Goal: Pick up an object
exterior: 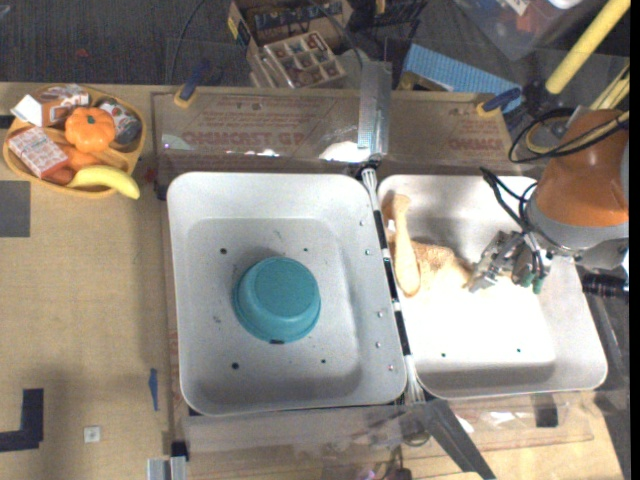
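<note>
A teal bowl [278, 299] lies upside down near the middle of the left bin [200, 368]. In the right bin [500, 353], a long tan object [404, 248] rests against the left wall, with a flat tan piece [438, 260] touching its right side. My gripper [496, 266] hangs low over the right bin's upper middle, just to the right of the flat tan piece and very close to its edge. Nothing shows between it and the bin floor. The grey arm with its orange band [590, 183] comes in from the right.
A yellow dish [30, 158] with a banana, an orange toy pumpkin and small boxes sits on the bench at the far left. Cardboard panels [260, 123] stand behind both bins. Cables loop beside the arm at the upper right.
</note>
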You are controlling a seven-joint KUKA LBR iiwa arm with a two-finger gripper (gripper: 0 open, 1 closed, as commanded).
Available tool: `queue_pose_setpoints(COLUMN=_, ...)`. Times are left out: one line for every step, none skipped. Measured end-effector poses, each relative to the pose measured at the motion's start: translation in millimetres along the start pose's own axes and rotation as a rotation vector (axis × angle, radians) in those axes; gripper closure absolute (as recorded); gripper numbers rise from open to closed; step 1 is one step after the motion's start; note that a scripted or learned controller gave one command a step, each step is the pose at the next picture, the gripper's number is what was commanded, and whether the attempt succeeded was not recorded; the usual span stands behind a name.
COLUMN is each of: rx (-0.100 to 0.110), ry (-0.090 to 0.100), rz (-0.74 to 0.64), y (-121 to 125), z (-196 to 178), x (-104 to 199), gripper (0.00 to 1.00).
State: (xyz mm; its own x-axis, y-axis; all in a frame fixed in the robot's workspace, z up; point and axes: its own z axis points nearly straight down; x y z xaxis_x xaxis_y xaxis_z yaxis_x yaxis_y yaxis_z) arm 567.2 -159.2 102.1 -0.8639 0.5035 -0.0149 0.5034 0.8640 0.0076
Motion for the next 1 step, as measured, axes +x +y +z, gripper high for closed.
queue_pose_setpoints(rx=0.0, ry=0.0, rz=0.0, y=0.0, z=-0.2, x=-0.1, gripper=0.0)
